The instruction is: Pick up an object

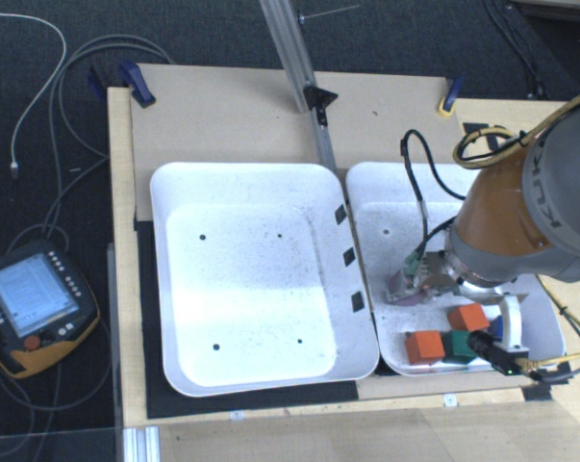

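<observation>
Loose objects sit in the right bin (371, 200), bunched in its near corner: an orange block (425, 346) toward the front wall, a green block (459, 346) just beside it on the right, a second orange block (468, 317) slightly farther back, and a blue piece (495, 329) partly hidden behind the arm's hardware. The gripper (411, 285) hangs low in the same bin, just left of these blocks, its tip near a dull purplish-grey thing (403, 295) on the bin floor; too blurred to tell contact. Whether the tool is apart, together, or clamped on something cannot be told from this angle. The arm (516, 205), grey with orange band, comes in from the right and covers much of the bin's back half. A black cable (416, 186) loops up from the wrist. Left bin (241, 277): bare white speckled floor. A handheld control pendant (30, 301) lies on the dark floor to the far left, off the bench (222, 114).
</observation>
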You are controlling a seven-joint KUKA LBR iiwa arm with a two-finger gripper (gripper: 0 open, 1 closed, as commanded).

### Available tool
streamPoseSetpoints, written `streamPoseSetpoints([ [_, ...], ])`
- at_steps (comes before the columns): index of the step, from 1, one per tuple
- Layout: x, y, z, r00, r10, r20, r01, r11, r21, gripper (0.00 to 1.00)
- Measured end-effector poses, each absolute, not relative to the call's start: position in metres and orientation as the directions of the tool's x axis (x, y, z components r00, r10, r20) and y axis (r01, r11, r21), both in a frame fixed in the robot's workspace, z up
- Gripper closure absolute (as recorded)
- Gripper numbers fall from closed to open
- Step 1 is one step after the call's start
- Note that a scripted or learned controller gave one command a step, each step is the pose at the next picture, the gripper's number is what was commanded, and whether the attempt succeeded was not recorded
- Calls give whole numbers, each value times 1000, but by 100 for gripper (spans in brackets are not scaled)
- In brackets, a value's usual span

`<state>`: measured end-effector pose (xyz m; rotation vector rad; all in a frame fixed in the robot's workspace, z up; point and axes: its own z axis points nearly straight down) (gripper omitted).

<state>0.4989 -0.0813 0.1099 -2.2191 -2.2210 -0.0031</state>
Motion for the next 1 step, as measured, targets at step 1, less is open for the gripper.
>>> streamPoseSetpoints([
  [1,501,-3,203,-9,1000,4,1000,9,8,100],
])
